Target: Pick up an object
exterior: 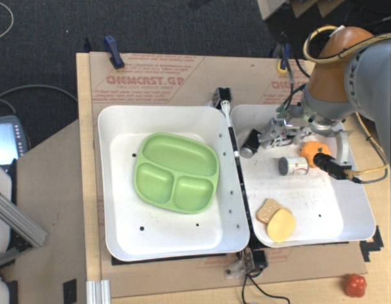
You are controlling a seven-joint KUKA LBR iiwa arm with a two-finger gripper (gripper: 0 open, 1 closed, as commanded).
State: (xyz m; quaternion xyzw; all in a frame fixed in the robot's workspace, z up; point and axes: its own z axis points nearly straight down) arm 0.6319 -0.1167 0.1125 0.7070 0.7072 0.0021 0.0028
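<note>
Your likeliest pick, the small grey-and-white cylinder (291, 166), lies on its side in the right bin (347, 230), long axis left-right, just below the gripper (279, 133), orange ball (311, 150) beside it; can't tell the gripper's spread.

Plate (176, 173) in left bin (110, 170); can (291, 166) in right bin (353, 217).

Grey arm (372, 75), orange band (black cables looping round it).
</note>
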